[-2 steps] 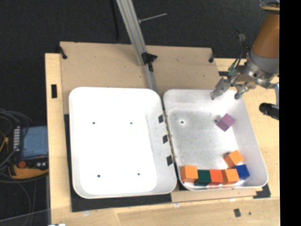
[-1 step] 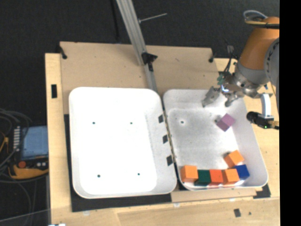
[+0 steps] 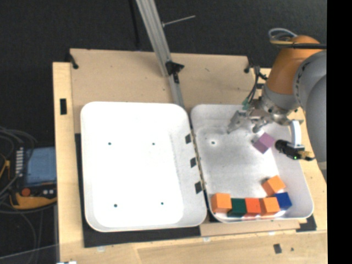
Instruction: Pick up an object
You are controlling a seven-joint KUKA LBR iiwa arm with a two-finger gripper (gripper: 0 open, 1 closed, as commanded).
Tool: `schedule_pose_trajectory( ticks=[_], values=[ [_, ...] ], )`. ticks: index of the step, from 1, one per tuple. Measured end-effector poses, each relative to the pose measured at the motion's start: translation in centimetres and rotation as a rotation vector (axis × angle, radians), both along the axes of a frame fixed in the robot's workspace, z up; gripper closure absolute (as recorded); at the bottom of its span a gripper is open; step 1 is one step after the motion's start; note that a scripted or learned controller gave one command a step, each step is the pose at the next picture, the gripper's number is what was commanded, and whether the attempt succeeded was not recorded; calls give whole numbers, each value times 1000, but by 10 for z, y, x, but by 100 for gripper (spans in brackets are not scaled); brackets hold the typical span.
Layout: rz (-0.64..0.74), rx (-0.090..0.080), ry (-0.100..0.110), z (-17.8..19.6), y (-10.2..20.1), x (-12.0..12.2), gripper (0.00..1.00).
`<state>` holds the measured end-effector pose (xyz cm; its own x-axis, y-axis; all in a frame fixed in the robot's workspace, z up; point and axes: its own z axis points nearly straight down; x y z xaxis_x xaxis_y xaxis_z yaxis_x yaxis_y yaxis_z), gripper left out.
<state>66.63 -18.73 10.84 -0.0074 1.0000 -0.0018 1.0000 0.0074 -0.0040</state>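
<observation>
We take the purple block [image 3: 263, 143] as the likeliest target: it lies alone on the open floor of the right bin [image 3: 220, 158], tilted, with room around it for fingers to close. The gripper [image 3: 248, 123] hangs just above and to its left, fingers spread apart and holding nothing. The other blocks [image 3: 253, 204], orange, green and blue, crowd against the bin's near wall, which probably makes them harder to grasp. The left bin [image 3: 137, 164] sits alongside.

Blocks [image 3: 253, 204] line the right bin's [image 3: 220, 120] near wall, left bin [image 3: 99, 120] alongside.
</observation>
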Motion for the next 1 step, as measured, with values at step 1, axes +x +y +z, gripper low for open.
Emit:
schedule_pose_trajectory(
  ticks=[1],
  values=[
    [3,-5,-9,16,-2,2,100]
  ],
)
